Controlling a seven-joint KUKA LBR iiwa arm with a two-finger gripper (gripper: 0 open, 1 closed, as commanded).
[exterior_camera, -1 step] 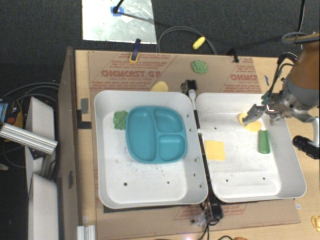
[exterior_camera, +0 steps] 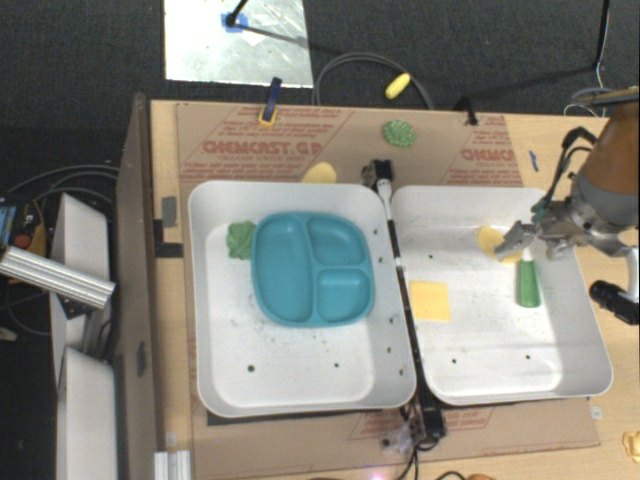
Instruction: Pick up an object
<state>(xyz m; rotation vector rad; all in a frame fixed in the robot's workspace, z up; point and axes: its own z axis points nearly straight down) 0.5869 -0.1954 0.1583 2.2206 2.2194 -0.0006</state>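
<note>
Green stick-shaped object lies in the right bin, close to that bin's right wall and about midway along it, long axis running toward the near edge. I see my pincer just above its far end, at the bin's right side; the arm comes in over the surface's right edge. Two finger tips are spread apart, one reaching left toward a yellow rounded piece, the other to the right; I read the pincer as open, nothing between the fingers. Whether a fingertip touches the green object, I cannot tell.

Other contents, right bin: a flat yellow square near the left wall, well apart from the green object.

Left bin: a teal divided plate sits in the middle, three compartments. A green leafy piece lies against the plate's left far edge.

On the surface beyond the bins: a green round item and a pale yellow item just at the left bin's far rim.
</note>
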